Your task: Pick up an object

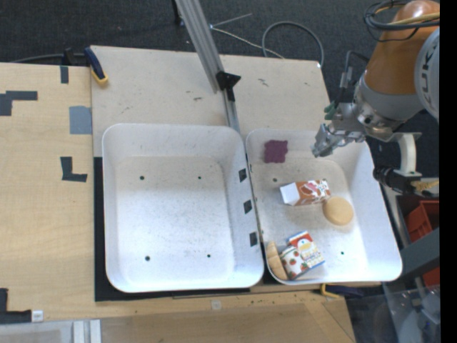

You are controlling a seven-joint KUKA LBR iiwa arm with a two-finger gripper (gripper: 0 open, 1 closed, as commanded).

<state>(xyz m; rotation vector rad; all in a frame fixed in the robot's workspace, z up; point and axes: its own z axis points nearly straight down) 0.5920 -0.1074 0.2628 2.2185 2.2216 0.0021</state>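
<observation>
In the right bin point(371, 191) lie a flat purple square point(275, 151) at the back, a white and red carton point(305, 191) in the middle, a tan round bun-like ball point(338, 211) to its right, and another red and white carton point(303, 255) at the front beside a brown piece point(275, 260). My gripper point(323, 146) hangs above the bin's back right part, to the right of the purple square and behind the middle carton. Nothing shows between its fingers.
The left bin point(114, 191) sits beside the right one. A slanted metal pole point(207, 41) rises from the gap between the bins at the back. Cables lie on the dark floor behind the bench. Red and black gear stands right of the bench.
</observation>
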